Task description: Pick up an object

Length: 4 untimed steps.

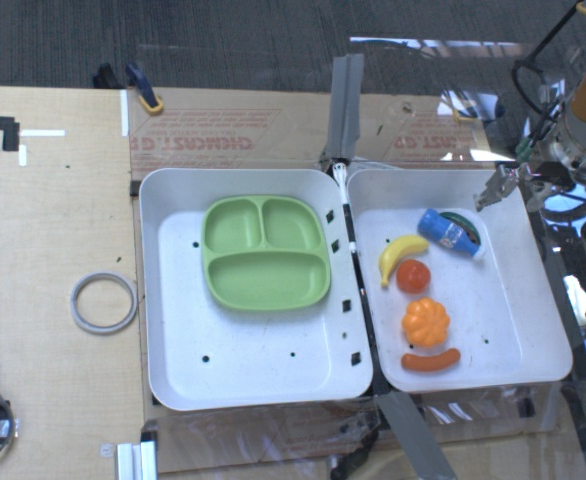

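A: Which step is this?

B: The approach — the pincer (495, 194) hangs at the far right corner of the right-hand shallow white bin (533, 298), carrying nothing; whether it is apart or together, I cannot tell.

A: And the target?

B: Likely the blue cylindrical can (449, 232), nearest, near the far wall, just beside the yellow toy banana (399, 255). It must descend — open floor lies rightward.
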Each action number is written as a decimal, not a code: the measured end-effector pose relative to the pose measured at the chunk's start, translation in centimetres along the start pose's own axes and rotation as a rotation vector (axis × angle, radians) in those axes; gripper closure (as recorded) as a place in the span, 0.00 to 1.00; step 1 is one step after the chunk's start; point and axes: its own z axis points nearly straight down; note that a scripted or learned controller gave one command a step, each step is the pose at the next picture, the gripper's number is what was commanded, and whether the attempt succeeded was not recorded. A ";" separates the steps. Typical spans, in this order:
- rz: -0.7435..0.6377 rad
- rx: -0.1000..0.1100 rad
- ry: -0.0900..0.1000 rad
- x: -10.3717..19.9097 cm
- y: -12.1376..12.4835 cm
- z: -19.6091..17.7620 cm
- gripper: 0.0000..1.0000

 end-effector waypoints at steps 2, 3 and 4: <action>-0.042 -0.003 -0.002 1.6 3.7 11.0 0.00; -0.045 -0.005 -0.004 1.5 3.8 9.9 1.00; -0.045 -0.005 -0.004 1.6 3.8 9.9 0.00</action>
